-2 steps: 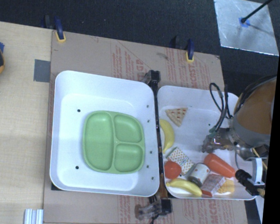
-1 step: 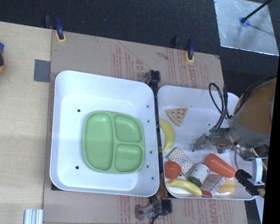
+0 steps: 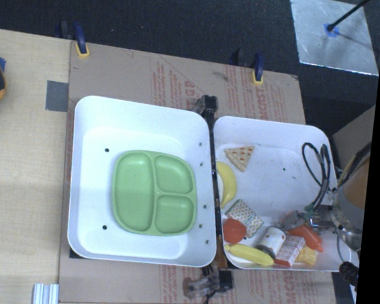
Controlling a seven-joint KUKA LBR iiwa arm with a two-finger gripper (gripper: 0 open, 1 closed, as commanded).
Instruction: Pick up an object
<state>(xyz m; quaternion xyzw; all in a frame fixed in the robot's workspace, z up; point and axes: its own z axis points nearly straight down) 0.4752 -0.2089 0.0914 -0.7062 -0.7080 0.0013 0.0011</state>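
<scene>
Two shallow white bins sit side by side on a sheet of cardboard (image 3: 184,80) clamped to a wooden bench (image 3: 13,163). The left bin (image 3: 96,114) holds a green divided plate (image 3: 153,193) lying flat near its middle. The right bin (image 3: 279,134) holds a heap of toy food: a wedge of pizza (image 3: 239,156) near the upper left, a yellow banana (image 3: 226,183) against the left wall, a checkered packet (image 3: 244,218) beside a red tomato (image 3: 233,231), a second banana (image 3: 251,255) along the lower wall, a small can (image 3: 272,241), a red-and-white carton (image 3: 290,249) and an orange carrot (image 3: 306,236). The gripper (image 3: 315,217) reaches in from the right edge, low over the carrot at the bin's right side, black cables looping above it; whether it grasps anything cannot be told from this angle.
</scene>
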